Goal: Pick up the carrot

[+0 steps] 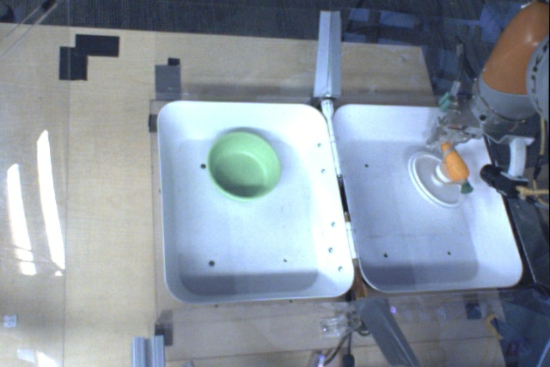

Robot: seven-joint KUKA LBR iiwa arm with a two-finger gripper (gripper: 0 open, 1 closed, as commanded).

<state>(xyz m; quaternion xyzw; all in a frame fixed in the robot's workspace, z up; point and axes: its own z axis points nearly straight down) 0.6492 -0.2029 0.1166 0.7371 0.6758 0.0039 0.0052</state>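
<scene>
While the arm (516, 64) leans in from the right over the far corner of the right bin (404, 262), I log the carrot (453, 162) lying on a small clear dish (434, 182) in that bin's right half, toward the back. It is orange with a dab of green at its near end, pointing roughly from the far left to the near right, and it rests across the dish's right side. My gripper (455, 126) sits just behind the carrot's far end, very near it; whether it touches I can't make out from this slant. The wrist hardware blurs into the bin wall, so I cannot tell whether the gripper is released or clenched, and I see nothing that lets me claim a hold. The carrot looks to be resting on the dish, not lifted. My read: this is the approach or the moment of the grasp attempt, with the pick not yet shown done. The next move, as I judge it, calls for the gripper to be centred over the carrot's body and turned across its length, brought low enough to close on it without pushing on the dish, then lifted straight up. The dish may slide or tip if caught. Left bin (185, 271) holds a green bowl (245, 165), well apart, no concern. Both bins sit side by side on the desk (94, 211).
</scene>
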